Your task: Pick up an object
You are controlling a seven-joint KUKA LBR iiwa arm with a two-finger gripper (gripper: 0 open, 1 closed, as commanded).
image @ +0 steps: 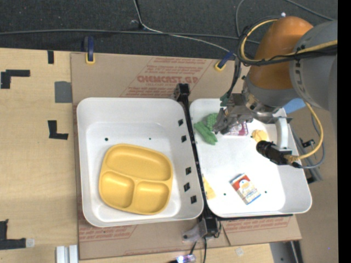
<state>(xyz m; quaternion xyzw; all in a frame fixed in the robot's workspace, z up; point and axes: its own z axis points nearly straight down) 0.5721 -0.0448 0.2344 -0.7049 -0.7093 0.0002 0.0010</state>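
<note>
The green object lies in the far left corner of the right-hand bin, just left of the tool and seemingly touching it, its long axis slanting. Whether the tool is released or clenched, I cannot tell.

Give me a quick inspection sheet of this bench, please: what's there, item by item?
Surface: two white bins, left bin and right bin, on cardboard.
Job's things: yellow divided tray in left bin; green piece and small printed box in right bin.
Clutter: small yellow bit in right bin.
Grippers: gripper low over right bin's far end, beside the green piece.
Cables: black cable beyond the bench.
Surroundings: wooden bench with black tape marks; dark surface beyond.
</note>
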